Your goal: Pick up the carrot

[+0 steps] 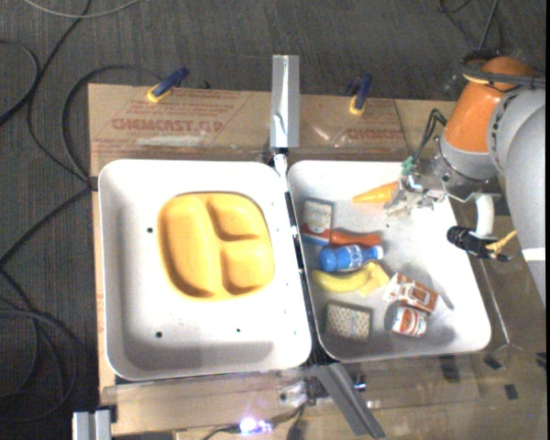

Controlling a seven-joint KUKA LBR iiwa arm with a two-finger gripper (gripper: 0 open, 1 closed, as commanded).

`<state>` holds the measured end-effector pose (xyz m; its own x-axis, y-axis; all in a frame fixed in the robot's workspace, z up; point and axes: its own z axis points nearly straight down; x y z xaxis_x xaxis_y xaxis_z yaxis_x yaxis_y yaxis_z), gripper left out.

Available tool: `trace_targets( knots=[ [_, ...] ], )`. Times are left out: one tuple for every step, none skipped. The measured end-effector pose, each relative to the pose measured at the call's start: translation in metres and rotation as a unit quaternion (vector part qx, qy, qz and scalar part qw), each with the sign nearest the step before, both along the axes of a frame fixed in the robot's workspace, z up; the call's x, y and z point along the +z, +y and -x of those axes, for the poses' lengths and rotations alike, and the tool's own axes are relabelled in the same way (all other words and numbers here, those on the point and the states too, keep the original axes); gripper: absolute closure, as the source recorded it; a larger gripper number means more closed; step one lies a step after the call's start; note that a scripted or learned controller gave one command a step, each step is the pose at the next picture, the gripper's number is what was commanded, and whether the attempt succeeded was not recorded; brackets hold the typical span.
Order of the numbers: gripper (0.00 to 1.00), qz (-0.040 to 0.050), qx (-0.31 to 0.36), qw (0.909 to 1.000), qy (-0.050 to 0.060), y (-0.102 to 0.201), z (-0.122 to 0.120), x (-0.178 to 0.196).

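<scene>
Camera view: the small orange cone-shaped carrot [376, 192] is lying near the far wall of the right shallow white bin [467, 314], and the two-finger metal gripper [411, 196] is being held just beside its thick end. Whether the carrot is being grasped cannot be told. For a good pick, the gripper should probably be centred over the carrot's thick part and closed across its width. The red and blue bottles [348, 248] and the yellow banana [346, 280] are lying apart, nearer.

Orange carrot [377, 192], flat, right bin's far side
</scene>
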<state>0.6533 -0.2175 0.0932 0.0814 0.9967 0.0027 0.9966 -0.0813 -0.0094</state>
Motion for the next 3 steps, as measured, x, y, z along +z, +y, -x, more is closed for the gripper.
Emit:
trace_targets(
  knots=[
    [1.0, 0.002, 0.008, 1.0, -0.005, 0.001, 0.002, -0.004],
    [0.0, -0.0089, 0.019, 0.9998, 0.001, 0.019, 0.0, -0.007],
    [0.0, 0.0053, 0.092, 0.9957, 0.006, 0.08, -0.01, -0.007]
  ],
)
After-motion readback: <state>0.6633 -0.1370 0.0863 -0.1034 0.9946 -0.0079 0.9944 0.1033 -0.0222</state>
